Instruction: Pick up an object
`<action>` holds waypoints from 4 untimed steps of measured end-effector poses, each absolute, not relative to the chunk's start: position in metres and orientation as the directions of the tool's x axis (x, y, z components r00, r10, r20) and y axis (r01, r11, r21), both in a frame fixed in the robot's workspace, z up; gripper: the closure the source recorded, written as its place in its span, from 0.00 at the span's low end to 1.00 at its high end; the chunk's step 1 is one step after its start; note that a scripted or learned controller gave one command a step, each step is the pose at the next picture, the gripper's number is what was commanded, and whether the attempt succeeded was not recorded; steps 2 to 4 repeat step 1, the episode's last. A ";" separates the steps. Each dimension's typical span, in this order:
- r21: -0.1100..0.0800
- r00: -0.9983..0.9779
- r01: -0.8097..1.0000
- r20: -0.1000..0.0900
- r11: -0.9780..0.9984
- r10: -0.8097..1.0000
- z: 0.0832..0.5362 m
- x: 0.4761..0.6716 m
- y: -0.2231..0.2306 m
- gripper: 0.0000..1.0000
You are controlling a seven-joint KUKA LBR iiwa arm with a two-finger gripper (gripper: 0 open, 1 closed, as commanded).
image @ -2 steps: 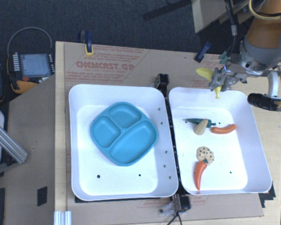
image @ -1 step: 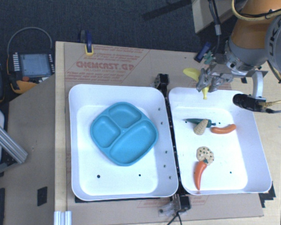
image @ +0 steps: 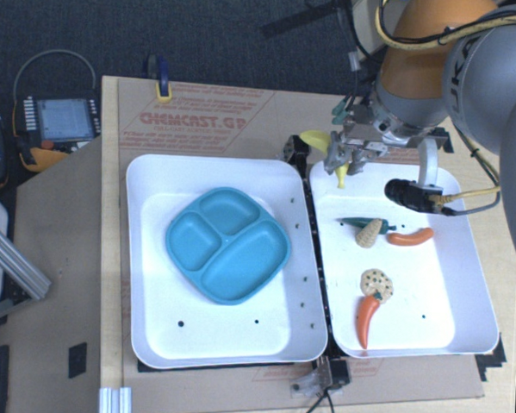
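At eleven o'clock of the right bin (image: 471, 256), the gripper (image: 340, 173) hangs with nothing visibly held; whether its fingers are parted I cannot tell. Toward five o'clock lies the corn piece (image: 370, 233), probably its nearest candidate.

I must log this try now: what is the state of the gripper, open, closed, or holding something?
Gripper: above the far left corner of the right bin; open or closed cannot be told, and no object is seen between its fingers.
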State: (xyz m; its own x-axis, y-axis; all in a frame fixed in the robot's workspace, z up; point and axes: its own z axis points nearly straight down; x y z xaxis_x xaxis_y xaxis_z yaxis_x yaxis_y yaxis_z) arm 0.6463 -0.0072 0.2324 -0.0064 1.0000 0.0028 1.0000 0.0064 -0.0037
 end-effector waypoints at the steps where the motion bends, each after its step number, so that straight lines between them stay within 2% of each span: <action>1: -0.004 -0.006 1.000 0.002 0.006 1.000 0.220 0.643 0.044 1.00; 4: -0.004 -0.006 1.000 0.002 0.006 1.000 0.220 0.643 0.044 1.00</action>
